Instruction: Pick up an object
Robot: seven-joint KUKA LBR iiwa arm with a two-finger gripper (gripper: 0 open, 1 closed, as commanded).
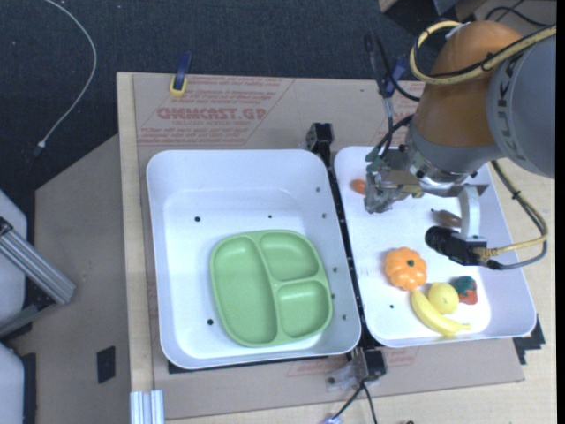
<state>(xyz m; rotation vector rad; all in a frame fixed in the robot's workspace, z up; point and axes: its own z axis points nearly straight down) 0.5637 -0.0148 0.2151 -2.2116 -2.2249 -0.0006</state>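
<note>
Scene: We look down at a slant on two shallow white bins side by side on a bench; the left bin [168,237] fills the middle of the frame, the right bin [508,321] sits at centre right.

Left bin: It holds a green divided plate [269,287] with three compartments, lying low in the bin.

Arm: A grey arm with an orange band [459,64] reaches in from the upper right of the frame.

Gripper: The gripper [381,194] hangs over the upper left part of the right bin. We cannot tell from here whether it is open or closed, and we see nothing held in it.

Nearest thing: A small orange piece [357,185] peeks out just to the left of the gripper, against the bin's left wall; most of it is hidden, so we cannot name it.

Other things: A toy pumpkin [405,268] lies below the gripper in the frame, apart from it. Further to the lower right lie a banana [436,315], a yellow fruit [443,298] touching it, and a small red and green piece [466,290].

Key relation: We judge the small orange piece the likeliest target, lying just left of the gripper; the pumpkin needs a move down the frame.
</note>
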